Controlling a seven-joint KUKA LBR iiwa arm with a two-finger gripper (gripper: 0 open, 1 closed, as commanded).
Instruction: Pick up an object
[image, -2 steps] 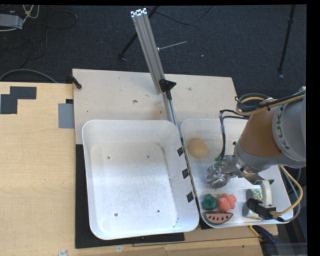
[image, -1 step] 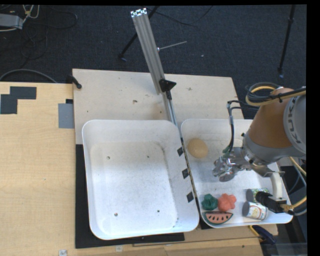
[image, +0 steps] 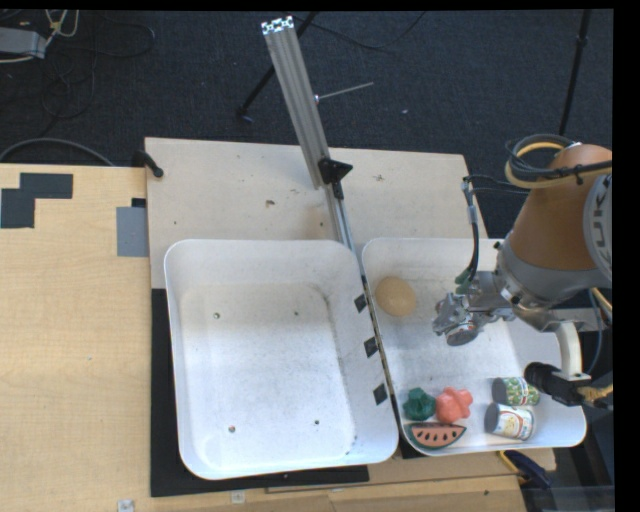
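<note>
Lying at the right-hand white bin's near edge are a watermelon-slice toy, green and red lumps and two small cans. The metal gripper is hovering mid-bin, its grasp state impossible to tell. A round tan ball, seemingly the closest target, is sitting near the gripper, toward the divider.

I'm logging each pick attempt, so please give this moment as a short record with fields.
arm: reaches in from right, over right bin
gripper: above bin floor, right of tan ball
near edge items: green toy, red toy, watermelon slice, two cans
left bin: white, shallow
held: nothing visibly
</note>
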